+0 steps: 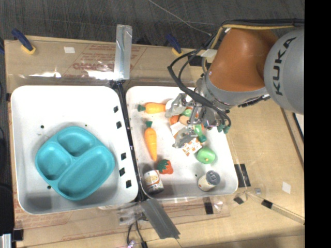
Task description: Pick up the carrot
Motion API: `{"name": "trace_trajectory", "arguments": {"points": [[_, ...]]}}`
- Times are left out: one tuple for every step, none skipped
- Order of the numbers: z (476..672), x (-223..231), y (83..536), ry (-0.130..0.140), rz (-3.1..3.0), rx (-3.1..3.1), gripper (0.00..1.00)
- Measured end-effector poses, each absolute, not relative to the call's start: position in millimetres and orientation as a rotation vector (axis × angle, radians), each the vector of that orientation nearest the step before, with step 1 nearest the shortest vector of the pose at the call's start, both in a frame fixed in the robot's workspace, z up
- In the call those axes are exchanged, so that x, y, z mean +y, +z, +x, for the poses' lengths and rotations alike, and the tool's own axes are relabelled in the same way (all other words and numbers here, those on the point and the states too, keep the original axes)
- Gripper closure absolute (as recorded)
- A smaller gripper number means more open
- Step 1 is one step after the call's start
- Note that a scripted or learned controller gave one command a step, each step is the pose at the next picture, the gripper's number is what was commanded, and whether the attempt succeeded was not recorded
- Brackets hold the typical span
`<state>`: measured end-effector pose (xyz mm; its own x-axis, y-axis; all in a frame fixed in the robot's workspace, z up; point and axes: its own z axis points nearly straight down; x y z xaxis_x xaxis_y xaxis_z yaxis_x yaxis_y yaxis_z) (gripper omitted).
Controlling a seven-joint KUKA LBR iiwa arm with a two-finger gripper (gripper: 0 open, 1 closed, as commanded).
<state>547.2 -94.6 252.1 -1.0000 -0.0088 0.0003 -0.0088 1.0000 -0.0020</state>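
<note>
The word "KUKA" is being displayed in dark capital letters, running sideways, on the grey casing of the arm (282,68) near the right edge of the bench. Faint reddish printing is being shown on the cardboard sheet (95,61) along the bench's far edge, behind the left bin, but it is too blurred to be read. Labels are being carried by the small can (153,181) and the small carton (191,146) in the right bin, and their wording cannot be made out.

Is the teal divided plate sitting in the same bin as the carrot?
No, the teal divided plate lies in the left bin, while the carrot lies in the right bin.
</note>
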Motion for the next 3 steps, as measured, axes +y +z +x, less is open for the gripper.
{"name": "trace_trajectory", "arguments": {"points": [[569.4, -88.2, 121.0, -0.004, 0.447, -3.104, 0.00], [564.4, -95.6, 91.7, -0.003, 1.100, -2.940, 0.00], [530.5, -91.5, 91.2, -0.004, 1.107, -2.939, 0.00]]}}
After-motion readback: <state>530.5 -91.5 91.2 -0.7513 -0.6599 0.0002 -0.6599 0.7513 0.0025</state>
